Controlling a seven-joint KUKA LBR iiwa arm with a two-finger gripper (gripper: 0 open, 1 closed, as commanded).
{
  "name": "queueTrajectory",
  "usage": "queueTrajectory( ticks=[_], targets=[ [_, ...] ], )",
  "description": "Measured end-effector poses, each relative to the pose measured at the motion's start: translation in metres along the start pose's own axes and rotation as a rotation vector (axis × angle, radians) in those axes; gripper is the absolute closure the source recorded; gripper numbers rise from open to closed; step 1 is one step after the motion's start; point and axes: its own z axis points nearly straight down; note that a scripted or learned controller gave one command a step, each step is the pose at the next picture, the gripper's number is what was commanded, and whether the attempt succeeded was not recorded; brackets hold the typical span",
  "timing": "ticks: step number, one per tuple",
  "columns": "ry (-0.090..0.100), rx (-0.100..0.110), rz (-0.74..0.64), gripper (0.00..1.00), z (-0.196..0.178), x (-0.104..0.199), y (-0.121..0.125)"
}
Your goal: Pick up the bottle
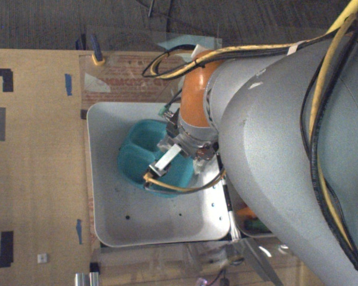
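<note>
A pale wooden bench point(36, 159) bears strips of blue tape point(68, 84). In the shallow white bin point(107, 219) lies a rounded teal plastic thing point(137, 148); whether it is the bottle cannot be told. The gripper point(188, 152) hangs over its right part, its state hidden by the wrist. The thick grey arm point(274, 130) covers everything farther right, save small orange and green bits point(250, 218) beneath it.

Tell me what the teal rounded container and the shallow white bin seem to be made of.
The teal rounded container looks like moulded plastic with a dull sheen: even colour, soft curved walls. The shallow white bin seems smooth matte plastic too, by its rounded corners, though painted metal cannot be excluded.
</note>
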Motion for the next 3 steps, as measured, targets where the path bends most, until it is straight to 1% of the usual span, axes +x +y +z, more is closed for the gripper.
queueTrajectory(
  ticks=[1,2,3],
  targets=[
    [-0.013,0.003,0.001,1.00,-0.004,-0.004,0.000],
    [-0.012,0.005,0.226,1.00,-0.145,0.068,0.011],
    [-0.015,0.009,0.026,1.00,-0.064,-0.005,0.019]
  ],
)
